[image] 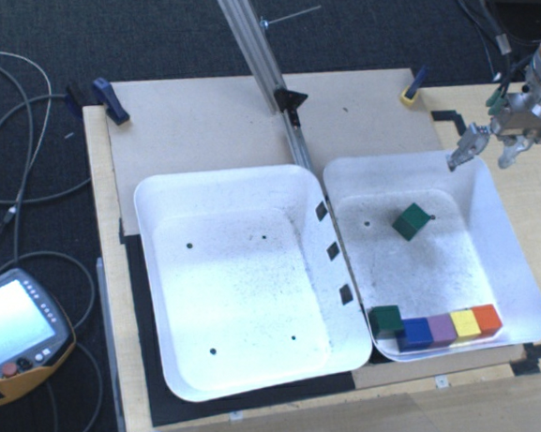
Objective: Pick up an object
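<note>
1. Stood on dark carpet floor, crossed by grey cables.
2. Showed a pale wooden counter, clamped at its far corners.
3. Carried a lit pendant screen at the left.

1. A tabletop of pale board is sitting over dark carpet.
2. A blue clamp is gripping the tabletop's far left corner.
3. A yellow-and-blue clamp is gripping the far right edge.
4. An aluminium pole is slanting down from the far side, ending at a black bracket between the bins.
5. Three small black tabs are lying along the seam between the bins.
6. A handheld pendant with a lit screen and orange rim is resting on the carpet at the left.
7. Grey cables are looping across the carpet, far left.
8. Black cables are hanging at the far right corner.
</note>
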Robot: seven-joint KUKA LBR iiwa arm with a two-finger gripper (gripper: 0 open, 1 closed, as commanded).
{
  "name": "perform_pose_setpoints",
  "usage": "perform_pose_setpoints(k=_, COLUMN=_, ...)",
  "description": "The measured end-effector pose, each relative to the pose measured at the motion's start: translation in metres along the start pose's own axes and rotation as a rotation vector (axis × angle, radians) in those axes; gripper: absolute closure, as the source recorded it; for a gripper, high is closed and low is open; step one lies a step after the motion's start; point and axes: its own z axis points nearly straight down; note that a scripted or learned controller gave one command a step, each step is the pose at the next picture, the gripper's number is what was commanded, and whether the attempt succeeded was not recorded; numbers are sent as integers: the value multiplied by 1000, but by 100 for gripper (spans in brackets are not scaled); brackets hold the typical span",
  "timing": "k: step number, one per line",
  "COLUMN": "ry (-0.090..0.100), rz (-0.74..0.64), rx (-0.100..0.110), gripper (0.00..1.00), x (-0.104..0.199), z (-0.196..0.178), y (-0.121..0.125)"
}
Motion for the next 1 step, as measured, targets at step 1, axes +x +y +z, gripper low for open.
perform_pose_setpoints(k=1, ry=0, rz=0, rx=1, gripper=0, x=-7, z=64, y=42)
